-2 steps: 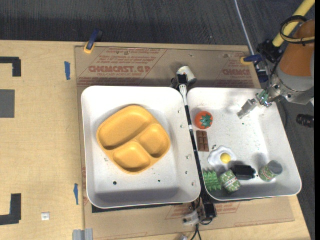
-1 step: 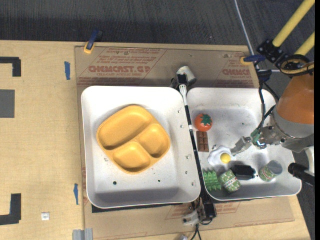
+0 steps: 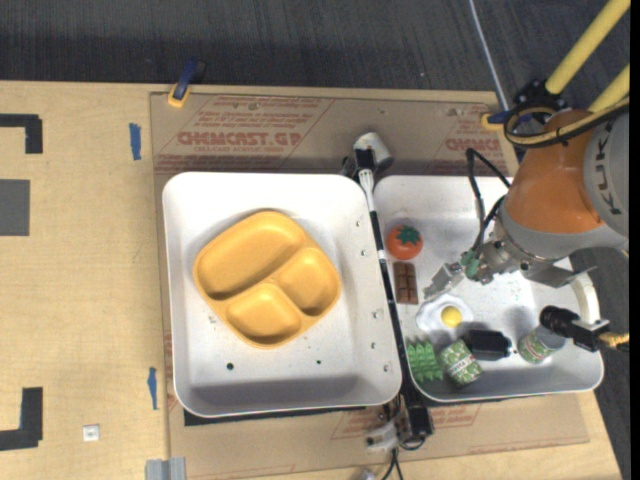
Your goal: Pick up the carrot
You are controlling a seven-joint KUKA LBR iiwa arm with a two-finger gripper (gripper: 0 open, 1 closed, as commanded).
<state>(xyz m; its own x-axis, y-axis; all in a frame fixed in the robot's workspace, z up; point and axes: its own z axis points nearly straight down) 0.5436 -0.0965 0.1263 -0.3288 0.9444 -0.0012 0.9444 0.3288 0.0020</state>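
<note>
A small orange-red toy with a green leafy top, the carrot (image 3: 405, 239), lies in the upper left part of the right bin (image 3: 440, 200), close to the divider. My gripper (image 3: 458, 272) hangs over the middle of the right bin, to the right of the carrot and a little nearer the camera, apart from it. The grey arm with its orange band (image 3: 548, 183) reaches in from the right above the bin. Nothing shows in the gripper.
The left bin (image 3: 190, 268) holds a yellow three-part plate (image 3: 265, 276). Around the gripper in the right bin lie a brown chocolate bar (image 3: 405, 284), a fried egg (image 3: 445, 316), a green block (image 3: 424, 360), two small cans (image 3: 461, 363) and dark pieces (image 3: 487, 343).
</note>
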